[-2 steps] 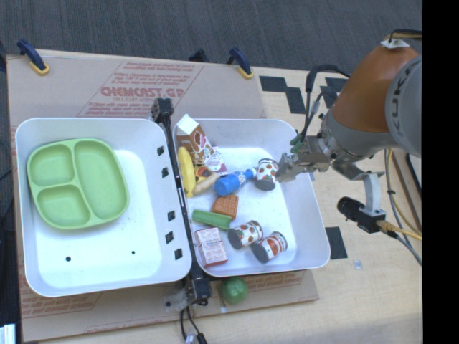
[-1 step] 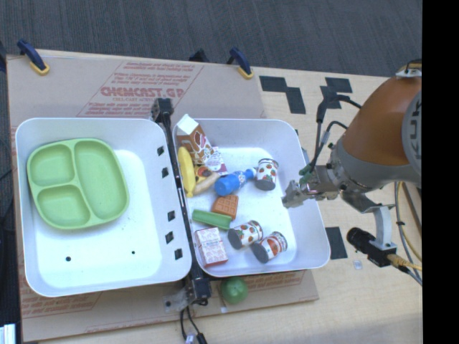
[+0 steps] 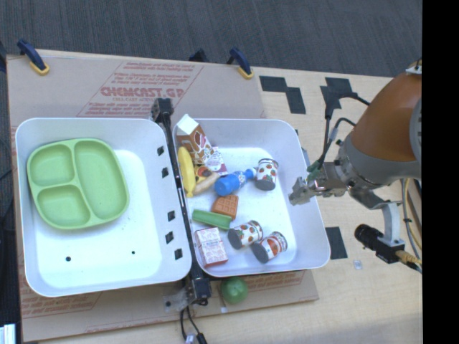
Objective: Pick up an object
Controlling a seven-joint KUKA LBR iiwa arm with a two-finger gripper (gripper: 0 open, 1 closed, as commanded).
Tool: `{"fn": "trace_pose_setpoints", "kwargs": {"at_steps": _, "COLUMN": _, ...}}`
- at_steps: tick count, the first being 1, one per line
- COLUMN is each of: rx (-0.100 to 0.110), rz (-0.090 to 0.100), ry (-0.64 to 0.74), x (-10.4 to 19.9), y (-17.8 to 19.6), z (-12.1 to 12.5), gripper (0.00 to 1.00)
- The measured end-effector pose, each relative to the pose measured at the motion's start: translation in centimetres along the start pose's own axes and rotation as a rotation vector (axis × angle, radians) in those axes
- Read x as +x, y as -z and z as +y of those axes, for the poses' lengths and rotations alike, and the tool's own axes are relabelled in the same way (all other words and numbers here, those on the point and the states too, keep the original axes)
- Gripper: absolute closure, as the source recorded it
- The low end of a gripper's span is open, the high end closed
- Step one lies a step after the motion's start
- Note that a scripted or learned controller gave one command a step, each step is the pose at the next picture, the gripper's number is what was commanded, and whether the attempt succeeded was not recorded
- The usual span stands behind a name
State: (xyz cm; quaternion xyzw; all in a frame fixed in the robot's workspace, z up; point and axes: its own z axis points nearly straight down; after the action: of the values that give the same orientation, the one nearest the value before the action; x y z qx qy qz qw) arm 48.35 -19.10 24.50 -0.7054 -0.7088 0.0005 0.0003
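Observation:
The right bin (image 3: pixel 305 213) holds several toy foods: a yellow banana (image 3: pixel 186 169), a blue piece (image 3: pixel 228 184), a small can (image 3: pixel 267 173), an orange waffle square (image 3: pixel 225 206), a green stick (image 3: pixel 211 218), two more cans (image 3: pixel 247 233) (image 3: pixel 271 246), a pink carton (image 3: pixel 210 246) and a printed packet (image 3: pixel 203 149). My gripper (image 3: pixel 301 191) hangs over the bin's right rim, to the right of the small can and apart from every item. I see nothing held in it.
The left bin (image 3: pixel 43 264) carries a green divided plate (image 3: pixel 77 183). A green ball (image 3: pixel 233 289) lies outside the bins at the front. Clamps (image 3: pixel 241 61) (image 3: pixel 33 56) sit on the cardboard's far edge. The arm's orange band (image 3: pixel 391 120) rises at the right.

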Motion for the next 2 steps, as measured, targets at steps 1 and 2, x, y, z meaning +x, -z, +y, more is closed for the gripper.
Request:
{"fn": "trace_pose_setpoints", "kwargs": {"at_steps": 1, "rx": 0.002, "rz": 0.001, "ry": 0.001, "x": -2.0, "y": -0.9, "z": -0.8, "gripper": 1.00}}
{"fn": "trace_pose_setpoints", "kwargs": {"at_steps": 2, "rx": -0.002, "rz": 0.000, "ry": 0.001, "x": -2.0, "y": 0.6, "z": -0.7, "gripper": 1.00}}
